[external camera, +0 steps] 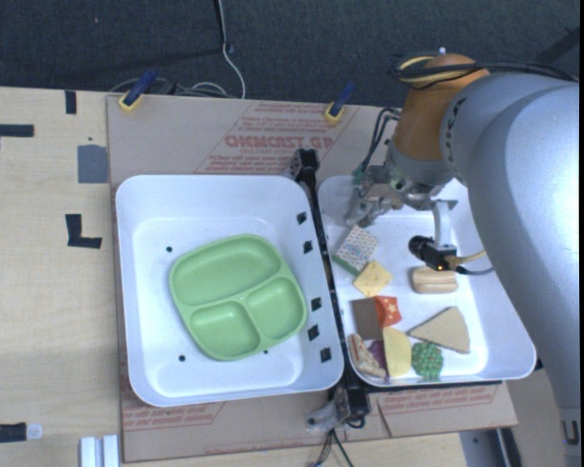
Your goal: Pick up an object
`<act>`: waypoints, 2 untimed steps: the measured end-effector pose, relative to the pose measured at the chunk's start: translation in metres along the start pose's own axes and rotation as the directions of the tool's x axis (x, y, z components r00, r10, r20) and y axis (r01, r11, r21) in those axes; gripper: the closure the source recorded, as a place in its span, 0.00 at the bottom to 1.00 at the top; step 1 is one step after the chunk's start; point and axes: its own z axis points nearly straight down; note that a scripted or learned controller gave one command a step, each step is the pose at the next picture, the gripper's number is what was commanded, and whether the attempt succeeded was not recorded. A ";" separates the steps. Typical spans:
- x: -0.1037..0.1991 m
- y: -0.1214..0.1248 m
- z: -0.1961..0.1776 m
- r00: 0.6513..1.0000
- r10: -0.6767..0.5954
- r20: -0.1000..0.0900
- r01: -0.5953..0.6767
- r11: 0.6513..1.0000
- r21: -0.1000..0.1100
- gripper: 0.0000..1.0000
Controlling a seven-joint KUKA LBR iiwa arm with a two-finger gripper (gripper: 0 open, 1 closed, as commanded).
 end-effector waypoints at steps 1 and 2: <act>0.002 -0.001 0.000 1.000 0.001 0.001 -0.001 1.000 -0.001 0.00; 0.001 0.000 0.000 1.000 0.001 0.000 -0.001 1.000 0.000 0.00</act>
